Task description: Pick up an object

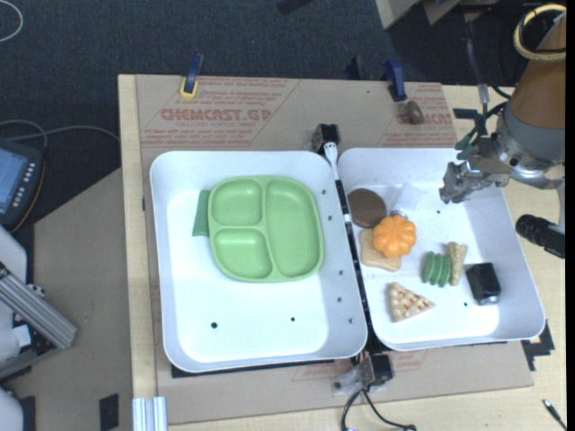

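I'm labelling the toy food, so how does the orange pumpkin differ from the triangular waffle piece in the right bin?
The orange pumpkin is rounded and bulging; the triangular waffle piece is flat and wedge-shaped. The pumpkin is bright orange with ribbed lobes, while the waffle piece is pale tan with a grid pattern. The pumpkin rests partly on a tan cookie-like piece; the waffle piece lies alone on the bin floor, nearer the camera. Both sit in the right bin.

Gripper (455,189) over right bin (517,268) w/ toy food; green tray (266,227) left.
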Controlling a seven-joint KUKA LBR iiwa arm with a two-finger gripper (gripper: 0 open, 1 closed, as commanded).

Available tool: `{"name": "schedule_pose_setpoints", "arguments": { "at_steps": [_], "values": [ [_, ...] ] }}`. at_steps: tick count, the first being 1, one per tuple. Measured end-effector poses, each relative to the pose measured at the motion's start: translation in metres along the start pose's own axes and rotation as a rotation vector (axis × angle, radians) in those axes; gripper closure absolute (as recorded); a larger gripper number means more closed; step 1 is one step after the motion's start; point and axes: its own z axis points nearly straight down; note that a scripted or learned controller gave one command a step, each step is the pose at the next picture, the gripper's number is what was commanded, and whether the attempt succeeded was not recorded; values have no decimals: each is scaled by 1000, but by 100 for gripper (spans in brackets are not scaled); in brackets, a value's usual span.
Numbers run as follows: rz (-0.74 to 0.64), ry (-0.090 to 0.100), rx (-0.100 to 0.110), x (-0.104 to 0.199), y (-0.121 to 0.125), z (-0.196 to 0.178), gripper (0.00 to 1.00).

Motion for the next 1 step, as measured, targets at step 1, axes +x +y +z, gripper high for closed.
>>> {"name": "schedule_pose_setpoints", "arguments": {
  "at_steps": [1],
  "values": [
    [0, 1, 2, 58, 6, -2, 100]
  ]
}}
